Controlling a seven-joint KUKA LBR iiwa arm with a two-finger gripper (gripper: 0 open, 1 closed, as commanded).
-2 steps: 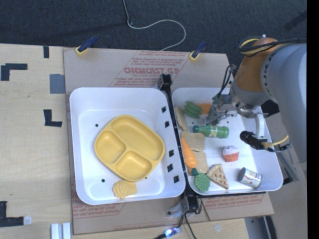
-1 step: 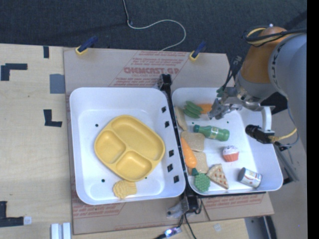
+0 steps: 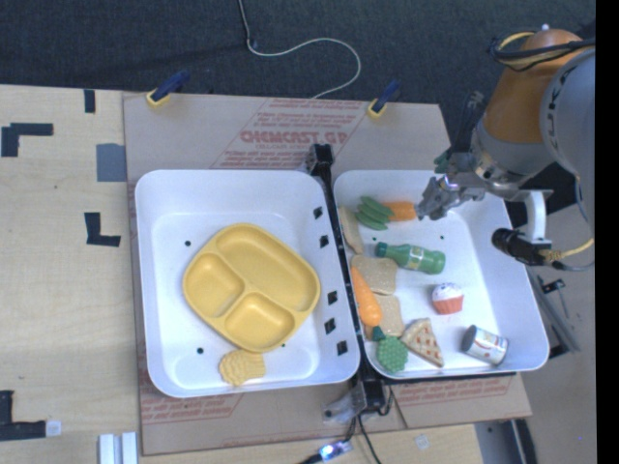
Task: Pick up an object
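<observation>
Two bins sit on cardboard (image 3: 290, 133) with unreadable red print; gripper (image 3: 431, 204) opening cannot be told.

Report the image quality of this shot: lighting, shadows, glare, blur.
Camera view: even, diffuse lighting; soft shadow under the yellow tray on the left bin; white bins bright but not blown out; small highlight on the silver can; gripper and wrist slightly soft, toy food reasonably sharp.
</observation>
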